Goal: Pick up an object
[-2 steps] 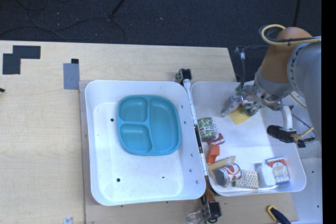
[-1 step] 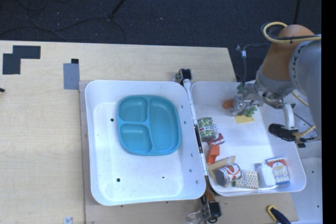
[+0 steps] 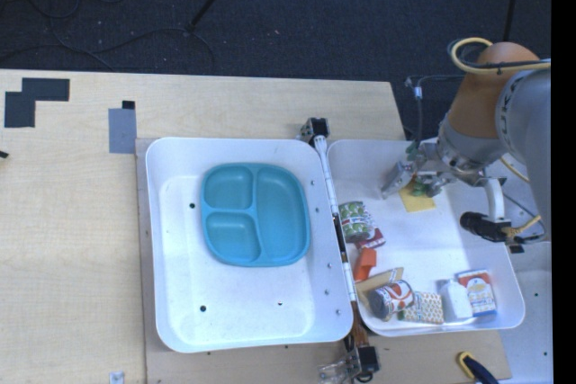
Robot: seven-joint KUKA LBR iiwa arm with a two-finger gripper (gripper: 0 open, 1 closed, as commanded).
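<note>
Evidently the approach step: the gripper (image 3: pixel 416 176) hangs in the right bin (image 3: pixel 378 159) over a yellow piece (image 3: pixel 419 200) at its 1 o'clock corner (fingers spread, nothing between them). Next it must descend and close.

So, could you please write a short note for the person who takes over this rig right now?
Gripper: low in the right bin, over a yellow flat object; finger state unclear, nothing visibly held.
Left bin: a blue divided plate.
Right bin, by the divider: a green-patterned packet and an orange item; at the near edge, a small can and a white carton.
Done: no pick confirmed.
Left: grasp one object and lift it.
</note>
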